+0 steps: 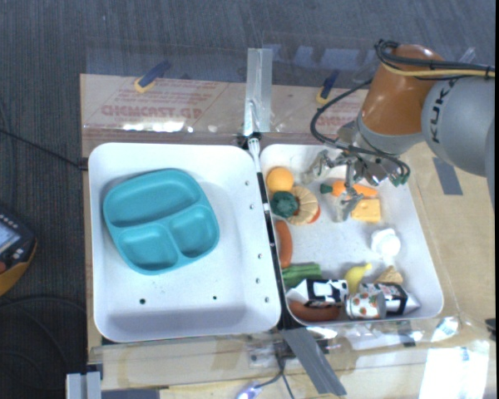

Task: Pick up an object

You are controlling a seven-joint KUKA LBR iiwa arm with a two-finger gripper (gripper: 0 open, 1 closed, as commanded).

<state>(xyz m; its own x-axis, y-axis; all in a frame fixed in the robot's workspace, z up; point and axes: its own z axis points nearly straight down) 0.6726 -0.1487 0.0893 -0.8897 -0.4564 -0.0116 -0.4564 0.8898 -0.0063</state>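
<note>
My gripper [347, 191] hangs low over the far right part of the right bin [422, 248], below the orange wrist band. A small orange carrot-like piece [359, 189] lies right at its tip, and a yellow cheese wedge [367, 212] sits just beside that. Whether the gripper touches either one is hidden by its own body. To its left lie an orange ball [279, 178] and a tan and green toy [297, 205].
Nearer the front of the right bin lie a red sausage [284, 239], a green cucumber [301, 270], a white lump [386, 242], a yellow lemon [357, 273] and a spotted can [374, 302]. The left bin [116, 306] holds a blue divided plate [160, 219].
</note>
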